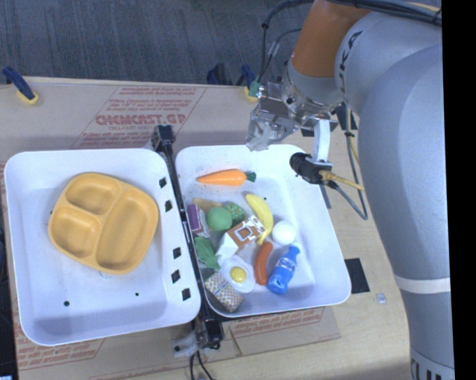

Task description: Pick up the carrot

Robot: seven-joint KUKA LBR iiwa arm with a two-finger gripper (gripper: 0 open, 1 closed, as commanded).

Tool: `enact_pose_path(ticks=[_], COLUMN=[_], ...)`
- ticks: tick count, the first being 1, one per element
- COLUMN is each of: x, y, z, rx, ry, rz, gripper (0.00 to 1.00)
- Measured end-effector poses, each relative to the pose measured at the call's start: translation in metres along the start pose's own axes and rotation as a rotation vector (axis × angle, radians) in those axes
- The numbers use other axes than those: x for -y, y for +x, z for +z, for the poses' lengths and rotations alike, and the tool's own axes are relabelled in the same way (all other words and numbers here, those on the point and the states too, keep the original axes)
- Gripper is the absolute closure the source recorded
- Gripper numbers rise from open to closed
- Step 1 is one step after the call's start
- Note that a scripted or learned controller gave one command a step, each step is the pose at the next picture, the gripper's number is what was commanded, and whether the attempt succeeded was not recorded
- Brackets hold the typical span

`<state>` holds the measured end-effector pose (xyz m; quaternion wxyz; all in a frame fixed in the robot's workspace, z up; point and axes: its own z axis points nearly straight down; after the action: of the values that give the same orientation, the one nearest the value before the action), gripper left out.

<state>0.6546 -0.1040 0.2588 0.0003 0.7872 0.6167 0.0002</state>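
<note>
1. Crowding the near end of the right bin (334,277), at its 6 o'clock side, are a fried egg (239,272), a blue bottle (283,270), a sausage (261,262) and a white ball (284,233). They lie well apart from the target, so I judge them little threat unless the arm sweeps low on a miss.
2. Sitting at the bin's middle, a banana (259,212) and a green ball (219,219) are the nearest neighbours. A descent that drifts toward 6 o'clock could catch the banana's tip or nudge the ball instead.
3. Lying alone near the bin's 12 o'clock wall is the carrot (223,178), long axis from 9 to 3 o'clock, leafy end at 3. It is round and tapered; fingers closing along its length, or off centre, would likely roll it or squirt it out.
4. Hovering past the far rim, at roughly 1 o'clock from the carrot, is the gripper (265,134). Whether its jaws stand wide or narrow I cannot tell. It holds nothing visible.
5. Risking contact is the bin wall just beyond the carrot: coming straight down from here could strike the rim.
6. Resting in the left bin (21,232), the yellow tray (103,221) is out of play.
</note>
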Motion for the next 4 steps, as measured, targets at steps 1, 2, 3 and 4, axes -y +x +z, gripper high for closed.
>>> enact_pose_path(ticks=[1, 2, 3, 4], x=[0.010, 0.080, 0.116, 0.117], y=[0.005, 0.033, -0.018, -0.025], z=[0.102, 0.065, 0.135, -0.075], rx=[0.001, 0.001, -0.004, 0.000], ry=[0.007, 0.008, -0.018, 0.001], rz=[0.147, 0.398, 0.480, 0.481], gripper=[1.00, 1.00, 1.00, 1.00])
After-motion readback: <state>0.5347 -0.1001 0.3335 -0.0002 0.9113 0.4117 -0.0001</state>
